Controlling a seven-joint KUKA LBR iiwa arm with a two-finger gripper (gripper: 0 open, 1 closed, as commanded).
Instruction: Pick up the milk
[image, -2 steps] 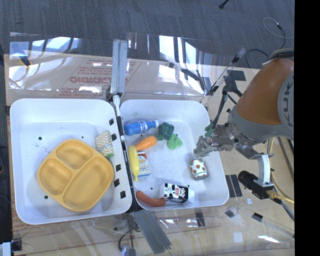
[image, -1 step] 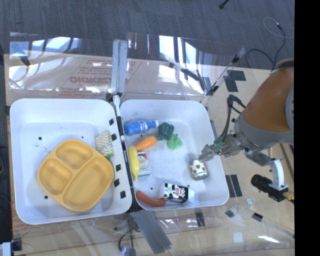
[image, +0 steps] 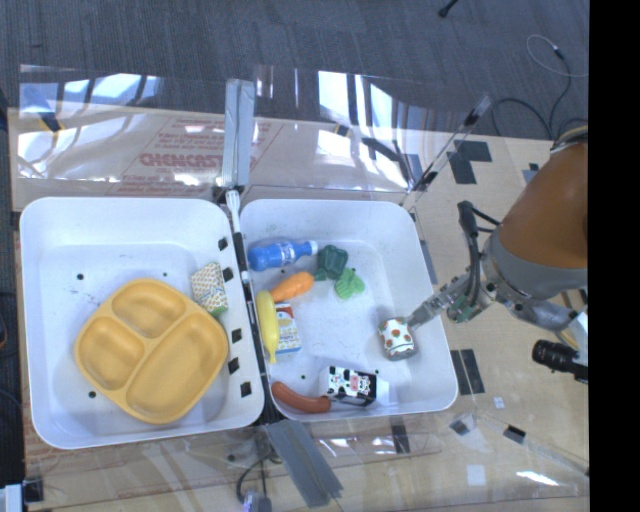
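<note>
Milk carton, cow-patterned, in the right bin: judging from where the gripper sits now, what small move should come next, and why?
Probably shift the gripper toward the right bin's near edge until it is above the milk carton. It now sits by the bin's right rim, next to the spotted cup, while the carton lies on its side beside the sausage, untouched.

I count two white bins (image: 40, 300). Left of the divider: one yellow tray (image: 150, 350) and one patterned packet (image: 208, 286). Right of it (my side): nine items, including one milk carton (image: 351, 384).
</note>
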